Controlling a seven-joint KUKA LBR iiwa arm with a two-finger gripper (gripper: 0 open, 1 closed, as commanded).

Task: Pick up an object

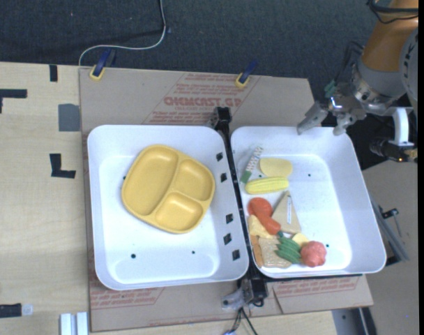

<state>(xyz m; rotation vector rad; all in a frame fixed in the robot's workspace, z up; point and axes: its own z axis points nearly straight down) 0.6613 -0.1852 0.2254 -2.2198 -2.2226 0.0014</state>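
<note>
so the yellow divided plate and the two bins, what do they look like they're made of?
Yellow divided plate: likely moulded plastic, matte to satin, one even colour with soft rounded compartment ridges. Left bin and right bin: probably thin formed plastic, smooth white with a faint sheen and rounded rims; could be coated metal, the view can't settle it.

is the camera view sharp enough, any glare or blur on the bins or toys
Camera view: even, soft light; the white bins look bright but not blown out. The small toys are slightly soft and blocky. The pincer is a little blurred, casting faint shadow.
</note>
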